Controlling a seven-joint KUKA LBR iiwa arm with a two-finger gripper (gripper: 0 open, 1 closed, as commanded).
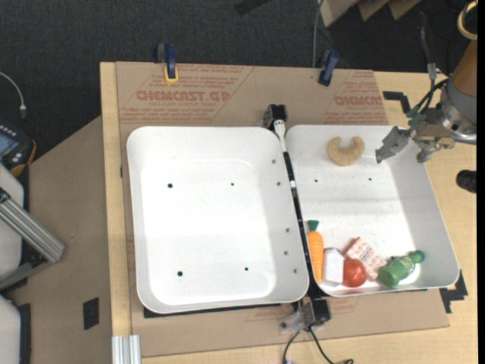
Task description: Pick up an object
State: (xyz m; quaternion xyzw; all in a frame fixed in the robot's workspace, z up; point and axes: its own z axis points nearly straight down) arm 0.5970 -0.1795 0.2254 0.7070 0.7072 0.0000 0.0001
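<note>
Arm (464, 89) reaches in low over right bin's (424, 203) far edge, jaws (409, 144) spread, grasping nothing

Dark carpet floor (114, 14) surrounds a bench (227, 86) topped with brown cardboard.

"CHEMCAST GP" red print, brown board (197, 89)

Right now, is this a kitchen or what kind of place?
Probably a robot lab, not a kitchen: two white bins sit on clamped cardboard, toy food like a carrot lies in one, and a gripper hangs above.
</note>
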